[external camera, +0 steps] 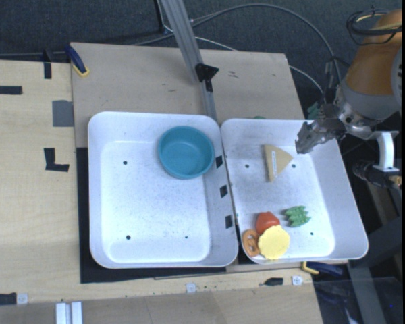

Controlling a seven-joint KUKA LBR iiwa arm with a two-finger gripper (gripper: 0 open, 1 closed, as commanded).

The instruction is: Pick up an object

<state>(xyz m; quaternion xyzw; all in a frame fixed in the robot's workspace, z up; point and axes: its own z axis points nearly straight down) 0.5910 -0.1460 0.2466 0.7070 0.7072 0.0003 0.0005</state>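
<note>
**A:** Starting at the near rim of the right-hand shallow white plastic bin (347,245), there's a tight little huddle: a flat round yellow toy piece (275,242), a small orange ring-shaped piece (249,242) touching its left side, and a rounded red toy piece (267,221) just behind the two.

**B:** And the small leafy green toy piece (297,215) just beside the red one. They sit low in the corner, probably because the bin floor lets loose things gather against the wall (awkward spot for fingers, I'd judge).

**A:** Further back, alone on bare floor, lies the pale tan wedge-shaped block (275,160), flat, its point aimed toward the near side. With room all round it, that looks the easiest candidate for a pick.

**B:** Agreed, and the dark two-finger gripper (309,139) hangs just beside the wedge, off its far right corner, above the bin's right portion. Nothing is visible between the tips. Whether they're parted or closed, I can't tell; it's one dark clump from this angle.

**A:** So nothing is lifted yet. The grey arm with its orange band (372,66) reaches in from the right, which would explain the gripper meeting the right bin first.

**B:** Over in the left-hand shallow white bin (115,248), a round blue plastic bowl (185,152) stands upright near the far wall, well apart from the gripper.

**A:** Beyond both, a slanted grey metal pole (186,36) rises over the tan wooden bench (135,73), ending by the gap between the bins.
</note>
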